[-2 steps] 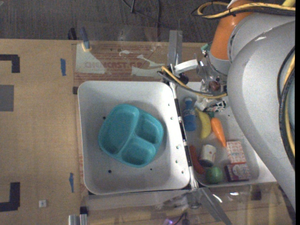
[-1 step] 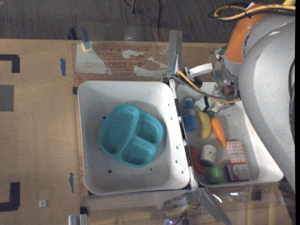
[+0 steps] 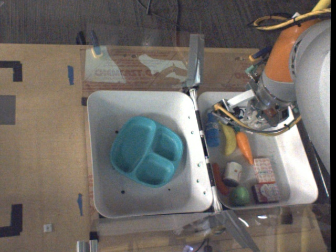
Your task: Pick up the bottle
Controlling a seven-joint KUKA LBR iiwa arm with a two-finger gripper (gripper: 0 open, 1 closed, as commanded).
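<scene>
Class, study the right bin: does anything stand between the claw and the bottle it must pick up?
Nothing visible does. The claw hangs over the far end of the right bin, and the blue bottle lies along the bin's left wall just beyond it. The banana and carrot lie beside the bottle, not across that gap.

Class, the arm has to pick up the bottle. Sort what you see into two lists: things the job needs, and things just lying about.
Job:
blue bottle, at the right bin's left wall
pincer, above that bin

Lying about:
teal divided plate, in the left bin
banana
carrot
white cup
green ball
carton
</scene>
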